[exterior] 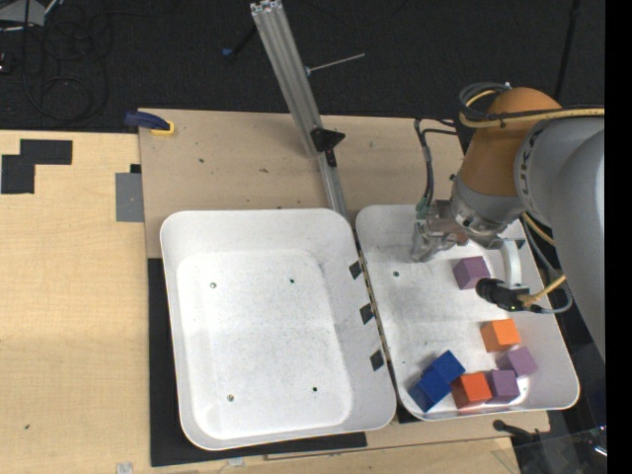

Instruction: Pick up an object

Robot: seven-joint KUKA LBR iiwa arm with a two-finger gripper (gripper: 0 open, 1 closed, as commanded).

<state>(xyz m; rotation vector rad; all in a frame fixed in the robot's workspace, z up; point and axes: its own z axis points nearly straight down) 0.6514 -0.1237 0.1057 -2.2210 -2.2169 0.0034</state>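
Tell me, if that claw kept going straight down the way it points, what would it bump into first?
Most likely the bare white floor of the right bin. The gripper hangs over an open patch, with the nearest purple block off to its side, though depth is hard to judge.

Three purple blocks [471, 271], two orange [501, 335], perhaps one blue [436, 379].

Purple [471, 271], orange [501, 334] and blue blocks [436, 379] scattered in right bin [395, 227]

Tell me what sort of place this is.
Likely a robotics lab bench: a grey arm reaches over two white bins, the right one holding coloured blocks, with an aluminium camera mast behind.
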